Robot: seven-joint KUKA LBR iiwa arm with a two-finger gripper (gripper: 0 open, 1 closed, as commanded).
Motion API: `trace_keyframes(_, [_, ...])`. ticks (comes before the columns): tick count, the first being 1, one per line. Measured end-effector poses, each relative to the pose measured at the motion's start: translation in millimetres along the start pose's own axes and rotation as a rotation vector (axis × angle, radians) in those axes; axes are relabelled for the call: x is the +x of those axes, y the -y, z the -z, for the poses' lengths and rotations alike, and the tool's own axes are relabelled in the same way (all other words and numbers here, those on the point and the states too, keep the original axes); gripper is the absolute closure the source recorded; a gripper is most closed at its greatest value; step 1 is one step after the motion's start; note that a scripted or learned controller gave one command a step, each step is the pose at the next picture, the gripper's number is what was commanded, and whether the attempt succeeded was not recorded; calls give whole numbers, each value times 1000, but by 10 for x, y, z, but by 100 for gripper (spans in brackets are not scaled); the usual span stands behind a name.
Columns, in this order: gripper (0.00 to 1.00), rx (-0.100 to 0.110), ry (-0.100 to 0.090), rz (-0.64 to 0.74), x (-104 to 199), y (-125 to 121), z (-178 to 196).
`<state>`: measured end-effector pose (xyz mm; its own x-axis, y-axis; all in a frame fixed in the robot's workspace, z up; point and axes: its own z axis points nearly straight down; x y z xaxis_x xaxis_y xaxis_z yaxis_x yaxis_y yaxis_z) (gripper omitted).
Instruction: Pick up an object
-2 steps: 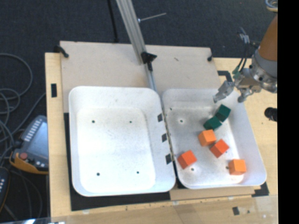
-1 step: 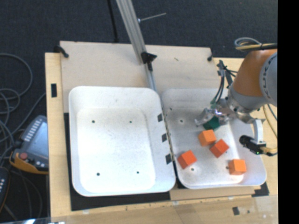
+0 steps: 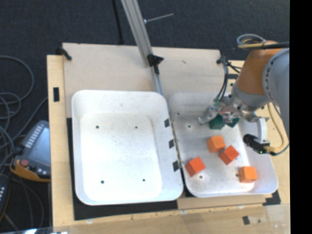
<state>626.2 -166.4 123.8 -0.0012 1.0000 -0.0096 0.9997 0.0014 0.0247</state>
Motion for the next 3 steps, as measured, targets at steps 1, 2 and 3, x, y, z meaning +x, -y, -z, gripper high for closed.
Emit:
trace_keyframes(1, [0,19,-8,2,21,158,-128])
trace_keyframes(2, [0,23,-7,-3,159,519,-253])
trace_keyframes(3, [100,18,-7,-10,139,497,-137])
